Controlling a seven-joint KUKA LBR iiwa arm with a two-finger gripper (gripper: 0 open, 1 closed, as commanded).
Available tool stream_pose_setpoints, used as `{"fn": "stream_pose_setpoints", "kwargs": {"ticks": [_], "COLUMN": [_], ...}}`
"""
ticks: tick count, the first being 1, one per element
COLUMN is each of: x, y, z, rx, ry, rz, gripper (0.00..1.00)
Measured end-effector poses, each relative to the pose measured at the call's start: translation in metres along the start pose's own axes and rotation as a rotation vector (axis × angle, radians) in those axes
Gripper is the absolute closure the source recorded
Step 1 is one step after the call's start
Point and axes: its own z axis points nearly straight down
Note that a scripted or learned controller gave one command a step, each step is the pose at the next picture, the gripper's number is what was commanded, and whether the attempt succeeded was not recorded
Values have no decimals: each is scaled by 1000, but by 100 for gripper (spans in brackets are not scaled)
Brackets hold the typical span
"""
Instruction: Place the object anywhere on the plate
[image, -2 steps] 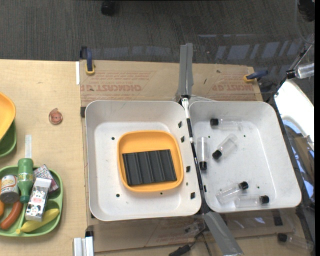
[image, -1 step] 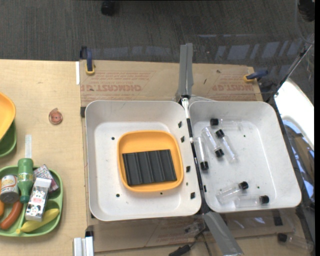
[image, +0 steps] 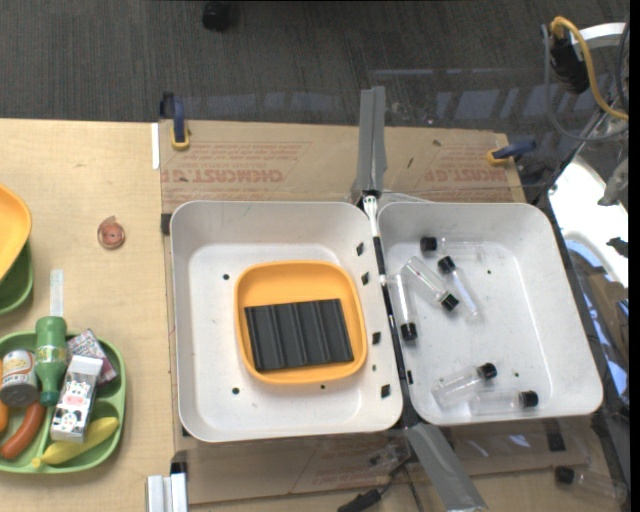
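Lower left, closest: green compartment tray (image: 105, 440) of toy food, holding 1 green bottle (image: 50, 352), 1 can (image: 16, 370), 1 small carton (image: 70, 402), 1 sausage (image: 22, 432) and 1 banana (image: 82, 441).

Count, bench:
- White bins: 2, touching side by side on brown cardboard (image: 270, 172); left bin (image: 200, 330), right bin (image: 560, 320).
- Plate (image: 300, 276): 1, orange-yellow, rounded square, central in the left bin.
- Ribbed block (image: 300, 334): 1.
- Clear vials (image: 462, 383): 6 black caps counted, all scattered in the right bin. One vial lies along that bin's left wall.
- Clamps (image: 178, 133): 2, on the cardboard's far edge.
- Pink disc (image: 112, 233): 1, on the wooden bench top to the left.

Ribbed block: lies flat on the plate, nearer its near rim, wholly inside the rim. Long axis runs left–right, with the right end turned slightly toward the far side. Its grooves run across the short way, far to near.

Appearance: dark grey, matte, rectangular, with about four broad ridges split by thin grooves.

Gripper: state cannot be told from this frame.
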Motion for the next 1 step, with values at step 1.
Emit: {"fn": "stream_pose_setpoints", "kwargs": {"ticks": [1], "x": [-2], "y": [-7], "z": [72], "rx": [0], "ry": [0], "rz": [2], "gripper": [0]}}
